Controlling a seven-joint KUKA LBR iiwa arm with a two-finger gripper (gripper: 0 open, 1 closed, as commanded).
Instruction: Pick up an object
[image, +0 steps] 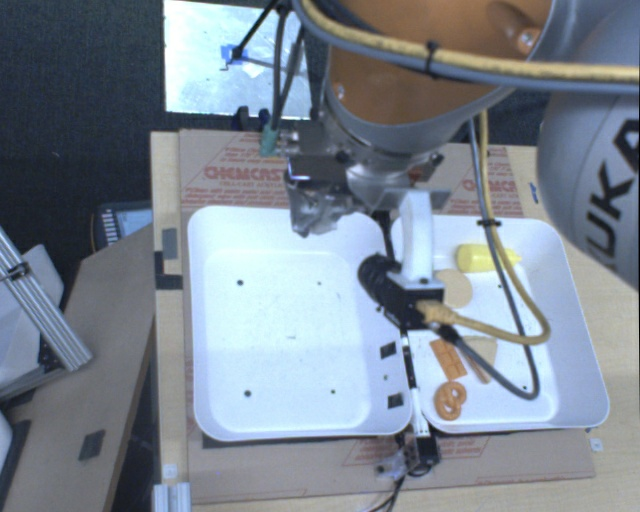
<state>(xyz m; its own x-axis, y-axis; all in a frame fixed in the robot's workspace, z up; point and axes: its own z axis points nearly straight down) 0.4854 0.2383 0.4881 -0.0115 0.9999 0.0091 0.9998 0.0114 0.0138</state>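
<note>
My gripper (318, 212) hangs over the back edge of the left bin (230, 400), close to the divide between the two bins, with nothing visible in it. The objects lie in the right bin (560, 300): a yellow piece (487, 258) at the back, a pale round disc (457, 291) just in front of it, an orange stick-like piece (447, 358), a tan wedge (483, 350) and an orange pretzel shape (451, 400) near the front. The gripper is to the left of and behind all of them.
A black cable bundle (385, 285) and a yellow hose (500, 330) trail from the wrist across the divide and into the right bin. A white bracket (416, 240) hangs beside the gripper. The arm's large body covers the back of the right bin.
</note>
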